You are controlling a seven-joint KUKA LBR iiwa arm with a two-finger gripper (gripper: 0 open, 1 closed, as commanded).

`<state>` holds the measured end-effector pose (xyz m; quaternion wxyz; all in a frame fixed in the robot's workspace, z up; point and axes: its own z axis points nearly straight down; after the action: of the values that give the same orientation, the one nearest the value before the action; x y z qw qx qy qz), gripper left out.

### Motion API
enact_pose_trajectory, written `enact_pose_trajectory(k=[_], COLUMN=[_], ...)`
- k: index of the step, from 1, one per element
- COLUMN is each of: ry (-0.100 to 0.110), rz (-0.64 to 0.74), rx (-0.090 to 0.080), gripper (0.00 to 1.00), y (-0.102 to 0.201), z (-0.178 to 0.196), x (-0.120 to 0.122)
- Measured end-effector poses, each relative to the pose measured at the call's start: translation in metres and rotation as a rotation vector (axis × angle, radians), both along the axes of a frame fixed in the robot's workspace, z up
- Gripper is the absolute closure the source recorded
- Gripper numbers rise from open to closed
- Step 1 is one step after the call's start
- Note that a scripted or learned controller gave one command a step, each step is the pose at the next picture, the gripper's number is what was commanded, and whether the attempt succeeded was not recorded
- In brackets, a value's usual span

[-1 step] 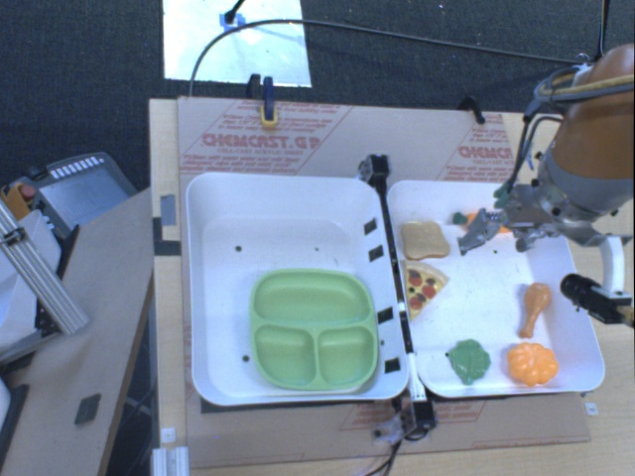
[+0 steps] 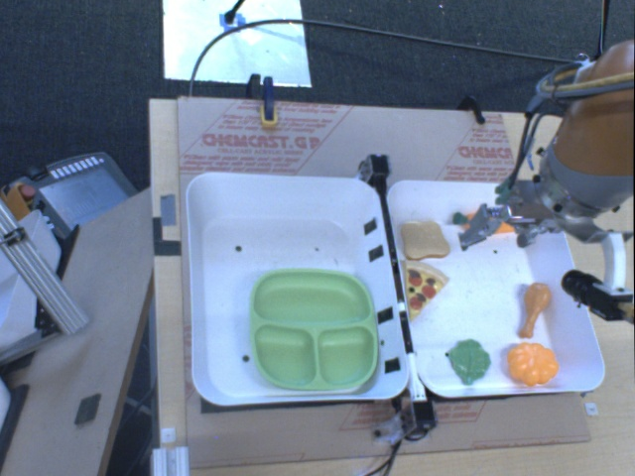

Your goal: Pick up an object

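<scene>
The right bin (image 2: pixel 585 365) holds the toy food. Taking the pizza slice (image 2: pixel 425 288) as landmark: it lies against the divider between the bins, a bread slice (image 2: pixel 424 238) just above it, green broccoli (image 2: pixel 468 360) and an orange pumpkin (image 2: pixel 533 363) lower right near the front rim, a drumstick (image 2: pixel 536 307) to its right. Bare floor lies between them. The gripper (image 2: pixel 501 226) hovers upper right of the pizza over something orange, mostly hidden; whether the fingers are spread or pinching cannot be told. The left bin (image 2: pixel 213 266) carries a green divided plate (image 2: pixel 315 327).
</scene>
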<state>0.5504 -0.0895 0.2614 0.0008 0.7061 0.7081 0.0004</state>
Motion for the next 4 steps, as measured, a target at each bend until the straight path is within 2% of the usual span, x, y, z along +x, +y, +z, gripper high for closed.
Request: enact_pose_trajectory(k=[2,3,4], ry=[0.004,0.0,-0.004], rz=[-0.003,-0.002,-0.002], rx=[0.001,0.001,0.002], gripper=[0.0,0.0,1.0], y=[-0.008,-0.001,0.0], z=[-0.115,-0.169,-0.154], x=[-0.008,0.0,0.002])
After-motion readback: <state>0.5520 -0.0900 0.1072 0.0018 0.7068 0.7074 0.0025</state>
